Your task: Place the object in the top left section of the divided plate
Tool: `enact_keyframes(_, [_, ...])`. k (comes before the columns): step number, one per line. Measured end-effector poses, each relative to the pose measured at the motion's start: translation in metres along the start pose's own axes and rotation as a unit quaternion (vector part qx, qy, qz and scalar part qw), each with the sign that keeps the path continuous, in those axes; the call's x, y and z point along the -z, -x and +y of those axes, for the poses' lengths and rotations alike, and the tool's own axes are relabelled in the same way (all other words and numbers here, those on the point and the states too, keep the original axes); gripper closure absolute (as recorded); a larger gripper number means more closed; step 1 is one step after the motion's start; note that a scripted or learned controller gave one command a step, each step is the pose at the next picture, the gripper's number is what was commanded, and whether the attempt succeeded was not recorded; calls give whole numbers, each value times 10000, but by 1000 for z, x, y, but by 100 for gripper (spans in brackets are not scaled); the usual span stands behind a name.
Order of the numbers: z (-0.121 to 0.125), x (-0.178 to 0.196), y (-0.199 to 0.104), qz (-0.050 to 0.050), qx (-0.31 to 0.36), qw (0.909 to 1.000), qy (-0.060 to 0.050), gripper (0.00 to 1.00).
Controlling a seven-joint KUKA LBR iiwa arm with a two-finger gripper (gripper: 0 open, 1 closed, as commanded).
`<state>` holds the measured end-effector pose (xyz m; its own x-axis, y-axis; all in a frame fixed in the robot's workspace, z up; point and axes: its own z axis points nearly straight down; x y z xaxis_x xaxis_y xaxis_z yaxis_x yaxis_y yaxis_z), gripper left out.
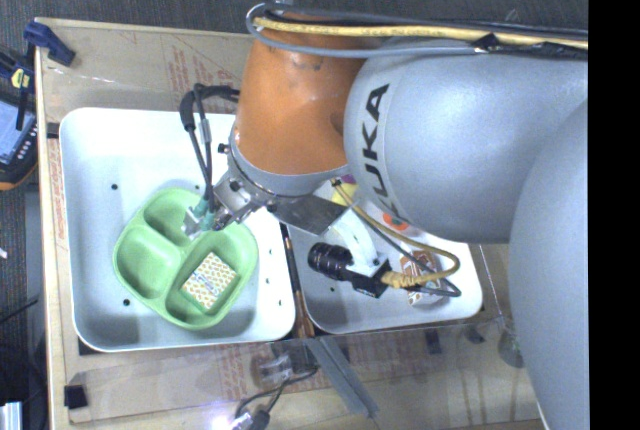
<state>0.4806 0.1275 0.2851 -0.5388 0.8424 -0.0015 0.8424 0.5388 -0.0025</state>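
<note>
The gripper (203, 215) hangs low over the green divided plate (150, 263), tip at the top section; I cannot tell how it is set. A speckled yellow object (210, 280) lies in the lower right section, just below the tip, long axis slanting

Two bins side by side on the bench (130, 58), divided plate (150, 258) in the left bin (90, 168), a patterned packet (211, 280) in the plate's lower right section, pincer (200, 216) over the plate's upper edge, arm above the right bin (460, 303)
</note>
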Motion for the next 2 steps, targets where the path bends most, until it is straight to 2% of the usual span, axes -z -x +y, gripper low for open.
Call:
enact_keyframes(1, [61, 121, 5, 7, 196, 9998, 22, 100])
enact_keyframes(2, [61, 121, 4, 10, 200, 9998, 18, 0])
